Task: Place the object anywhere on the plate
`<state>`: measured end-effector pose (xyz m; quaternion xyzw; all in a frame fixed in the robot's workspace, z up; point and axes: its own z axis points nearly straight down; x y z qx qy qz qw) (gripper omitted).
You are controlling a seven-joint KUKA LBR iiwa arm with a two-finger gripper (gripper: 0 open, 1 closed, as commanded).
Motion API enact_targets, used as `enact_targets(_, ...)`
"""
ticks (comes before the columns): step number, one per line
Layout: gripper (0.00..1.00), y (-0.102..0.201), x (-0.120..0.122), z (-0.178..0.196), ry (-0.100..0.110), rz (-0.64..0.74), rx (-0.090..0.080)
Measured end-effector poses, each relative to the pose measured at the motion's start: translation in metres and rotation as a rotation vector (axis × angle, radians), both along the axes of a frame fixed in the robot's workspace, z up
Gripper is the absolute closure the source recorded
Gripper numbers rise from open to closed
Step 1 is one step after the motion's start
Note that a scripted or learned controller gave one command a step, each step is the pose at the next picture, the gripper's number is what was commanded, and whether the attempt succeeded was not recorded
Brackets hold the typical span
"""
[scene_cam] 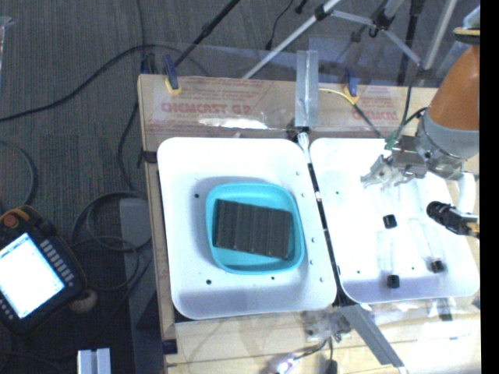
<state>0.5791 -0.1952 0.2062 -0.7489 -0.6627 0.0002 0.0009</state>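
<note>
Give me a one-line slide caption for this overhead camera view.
KUKA arm's gripper hovers over the right bin while a dark ridged block lies on the blue plate in the left bin.

I see two white bins (234,150) on table (156,115), side by side. Teach pendant (31,275) on floor left, screen lit. Cables (78,84) on carpet. Tripod legs (366,14) behind table.

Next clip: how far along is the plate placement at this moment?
Done: a dark ridged block already lies flat on the blue plate in the left bin. In hand: the gripper hangs over the right bin; whether it holds anything is unclear. Left: small dark pieces lie in that bin.
</note>
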Motion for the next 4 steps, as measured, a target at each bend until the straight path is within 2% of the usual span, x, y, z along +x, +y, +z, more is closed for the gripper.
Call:
enact_targets(1, 1.00, 0.070, -0.033, -0.033, 0.002, -0.020, -0.001)
enact_targets(2, 1.00, 0.135, -0.061, -0.024, 0.003, 0.082, 0.000)
enact_targets(3, 0.00, 0.135, -0.061, -0.024, 0.003, 0.082, 0.000)
enact_targets(4, 0.00, 0.099, 0.011, -0.008, 0.000, 0.136, -0.002)
